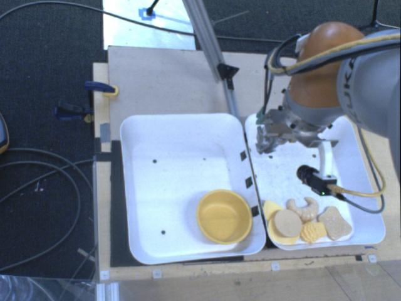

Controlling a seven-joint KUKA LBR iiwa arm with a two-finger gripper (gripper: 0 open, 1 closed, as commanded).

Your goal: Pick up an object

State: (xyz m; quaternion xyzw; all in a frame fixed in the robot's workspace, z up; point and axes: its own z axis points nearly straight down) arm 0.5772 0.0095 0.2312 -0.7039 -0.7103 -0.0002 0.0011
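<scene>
Across the centre of the frame sits the tan wooden bench (169, 80), bearing two shallow white plastic bins side by side. The left white bin (163, 149) occupies the middle of the frame; the right white bin (366, 224) lies at the right, largely overhung by the arm. The grey arm with its orange dome-shaped band (326, 61) enters from the upper right. A grey metal pole (203, 27) crosses diagonally from the top centre down to the divide between the bins.

In the lower right part of the left bin rests a round yellow plastic bowl (224, 216), upright, near the bin's right wall. The two-finger gripper (266, 144) hangs above the upper left part of the right bin, near the dividing wall; whether its fingers are apart or together cannot be told, and nothing is seen between them.

Along the lower edge of the right bin lies a cluster of small toy food pieces, touching or just beside one another: a yellow wedge (271, 211), a tan round disc (288, 223), a pale curled piece (306, 209), a yellow ridged piece (312, 232) and a beige bread-shaped slice (335, 223).
</scene>
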